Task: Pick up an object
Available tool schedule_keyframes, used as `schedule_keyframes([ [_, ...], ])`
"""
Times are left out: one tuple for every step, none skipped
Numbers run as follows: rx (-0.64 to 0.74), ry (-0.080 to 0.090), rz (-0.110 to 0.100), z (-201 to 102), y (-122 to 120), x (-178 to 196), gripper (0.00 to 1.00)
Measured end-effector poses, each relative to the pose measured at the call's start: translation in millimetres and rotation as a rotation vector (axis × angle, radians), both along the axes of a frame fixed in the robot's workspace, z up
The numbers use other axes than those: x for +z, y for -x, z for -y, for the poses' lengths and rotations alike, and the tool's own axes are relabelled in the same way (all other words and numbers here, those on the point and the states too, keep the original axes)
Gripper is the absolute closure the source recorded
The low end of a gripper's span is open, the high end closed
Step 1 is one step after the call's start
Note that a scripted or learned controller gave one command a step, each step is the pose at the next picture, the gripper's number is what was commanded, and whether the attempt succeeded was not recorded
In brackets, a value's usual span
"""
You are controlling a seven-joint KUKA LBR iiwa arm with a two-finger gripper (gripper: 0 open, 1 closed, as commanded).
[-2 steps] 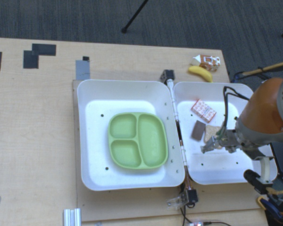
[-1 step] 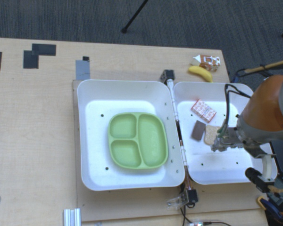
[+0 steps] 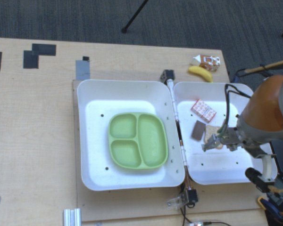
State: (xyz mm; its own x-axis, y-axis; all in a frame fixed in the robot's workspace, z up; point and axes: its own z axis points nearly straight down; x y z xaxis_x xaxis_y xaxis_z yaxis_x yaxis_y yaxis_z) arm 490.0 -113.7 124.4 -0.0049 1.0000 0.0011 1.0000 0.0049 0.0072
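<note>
White plastic, two shallow bins set side by side on a pale wooden bench (image 3: pixel 33 126), their inner rims touching along a central seam. Left bin (image 3: pixel 92 140): holds one light green divided plate (image 3: pixel 137 141) with three compartments, lying flat near the middle of the bin floor. Right bin (image 3: pixel 212 171): holds a small red-and-white patterned packet (image 3: pixel 203 110) toward the far side, a dark brown block (image 3: pixel 198 130) just below it, and a tan, speckled object (image 3: pixel 211 134) just beside the block on its right. Arm (image 3: pixel 269 112): grey with an orange band, entering from the right and reaching over the right bin. Gripper (image 3: pixel 212 144): positioned low over the tan object, overlapping its near edge; whether its tips are spread or closed, and whether anything sits between them, cannot be told from this angle. Bench, beyond the bins: a yellow banana (image 3: pixel 200 73) and a small orange-and-white carton (image 3: pixel 208 60) lie close together past the right bin's far rim; dark tape patches (image 3: pixel 37 54) mark the far left of the surface. Cables (image 3: pixel 233 95) trail along the arm's side.
</note>
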Motion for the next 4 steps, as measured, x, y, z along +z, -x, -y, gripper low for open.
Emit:
schedule_keyframes([
  [-0.003, 0.003, -0.002, -30, 2, -38, 0.0],
  [-0.001, 0.003, 0.005, -31, -1, -26, 1.0],
  [0.001, 0.0, -0.003, -103, -36, 61, 1.0],
  [0.007, 0.0, -0.002, -103, -37, 71, 1.0],
])
